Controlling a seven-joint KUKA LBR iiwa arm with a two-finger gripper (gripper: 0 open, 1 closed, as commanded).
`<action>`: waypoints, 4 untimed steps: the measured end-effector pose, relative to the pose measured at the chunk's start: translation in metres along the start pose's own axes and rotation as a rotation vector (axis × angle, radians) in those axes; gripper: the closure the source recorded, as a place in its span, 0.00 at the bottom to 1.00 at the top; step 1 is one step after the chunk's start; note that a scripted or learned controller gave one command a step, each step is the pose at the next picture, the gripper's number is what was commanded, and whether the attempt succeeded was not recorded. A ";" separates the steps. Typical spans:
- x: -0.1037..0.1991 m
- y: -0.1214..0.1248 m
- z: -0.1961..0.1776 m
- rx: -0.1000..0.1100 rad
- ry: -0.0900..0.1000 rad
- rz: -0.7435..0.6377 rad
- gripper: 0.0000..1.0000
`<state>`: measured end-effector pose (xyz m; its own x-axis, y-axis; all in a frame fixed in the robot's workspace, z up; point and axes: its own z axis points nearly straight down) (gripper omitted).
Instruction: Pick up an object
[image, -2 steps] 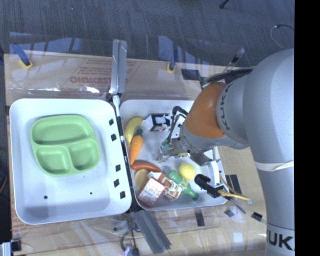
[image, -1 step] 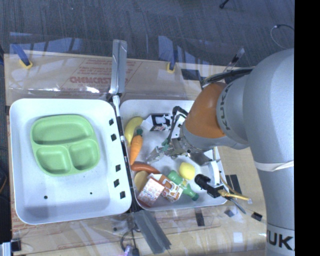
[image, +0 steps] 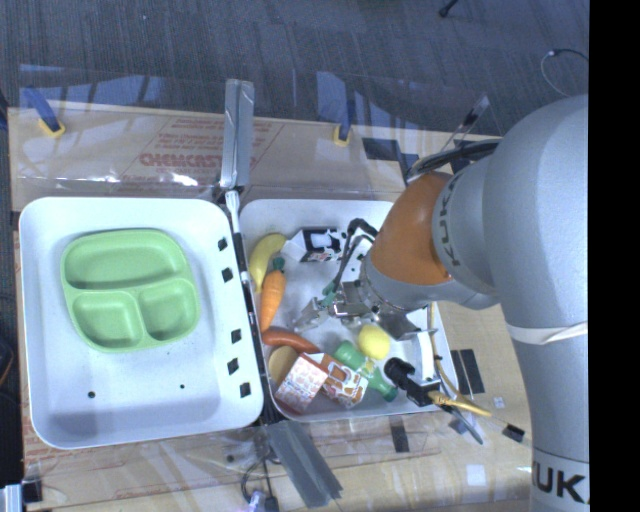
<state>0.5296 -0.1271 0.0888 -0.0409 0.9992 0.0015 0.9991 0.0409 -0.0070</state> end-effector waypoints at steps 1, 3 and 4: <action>0.001 0.125 -0.003 0.014 0.001 0.277 0.00; 0.005 0.124 -0.010 0.025 0.004 0.263 0.00; -0.037 0.125 -0.024 0.009 0.008 0.392 0.00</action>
<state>0.6561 -0.1592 0.1119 0.3444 0.9388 0.0043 0.9387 -0.3443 -0.0173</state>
